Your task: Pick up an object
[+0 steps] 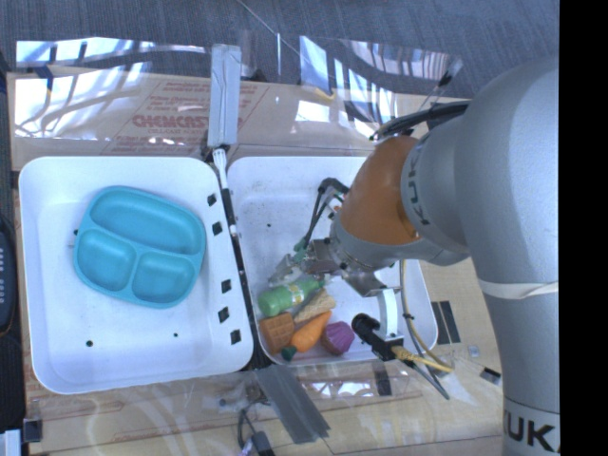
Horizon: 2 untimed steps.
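Toy food sits heaped at the near end of the right bin — green piece, orange carrot, purple one, all lying on the floor. Claw is down right above the heap; whether it's open or shut, I cannot tell. Nothing lifted — the pick is yet to come. Left bin carries a blue divided plate.

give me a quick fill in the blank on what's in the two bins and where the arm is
1. The blue divided plate lies in the ____ bin.
2. The plate has ____ compartments.
3. The small pile of toy food sits in the right bin's ____ corner, toward the divider.
4. The band above the arm's wrist is ____.

Missing words: left; three; near; orange
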Each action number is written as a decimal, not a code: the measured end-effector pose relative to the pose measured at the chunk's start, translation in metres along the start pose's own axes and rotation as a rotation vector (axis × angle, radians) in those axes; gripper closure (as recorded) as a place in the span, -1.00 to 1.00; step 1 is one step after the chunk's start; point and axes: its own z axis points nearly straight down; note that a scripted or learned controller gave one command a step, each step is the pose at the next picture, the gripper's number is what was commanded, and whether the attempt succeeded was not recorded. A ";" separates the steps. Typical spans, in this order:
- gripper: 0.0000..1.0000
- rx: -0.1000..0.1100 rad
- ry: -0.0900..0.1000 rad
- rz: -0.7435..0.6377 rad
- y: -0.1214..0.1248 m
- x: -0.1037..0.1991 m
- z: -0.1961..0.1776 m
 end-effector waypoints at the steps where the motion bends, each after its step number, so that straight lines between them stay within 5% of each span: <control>1: 1.00 0.000 0.000 -0.005 0.001 0.000 -0.010; 2: 1.00 -0.012 0.001 -0.001 0.004 0.049 -0.105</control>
